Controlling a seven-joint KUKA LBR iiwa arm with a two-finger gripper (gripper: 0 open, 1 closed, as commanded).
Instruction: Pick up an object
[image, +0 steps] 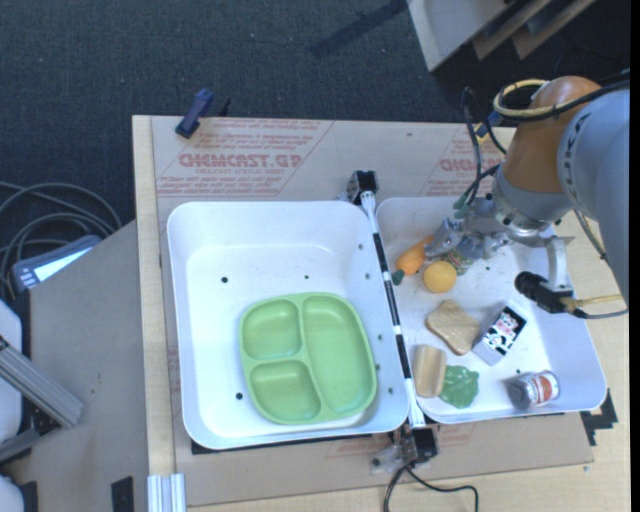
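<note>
Gripper (455, 243) low in the right bin (585, 345) near its back-left corner, finger state impossible to tell, yellow ball (438, 277) and orange piece (409, 262) just beside it near the divider, toast (453, 326), can (533, 389) toward front rim, green tray (305, 357) in left bin (200, 260), open floor around it

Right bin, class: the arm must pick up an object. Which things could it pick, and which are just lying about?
Could pick, in the right bin:
orange piece
yellow ball
bread slice
black-and-white box
green toy
small can

Lying about:
green divided tray
blue object
</note>
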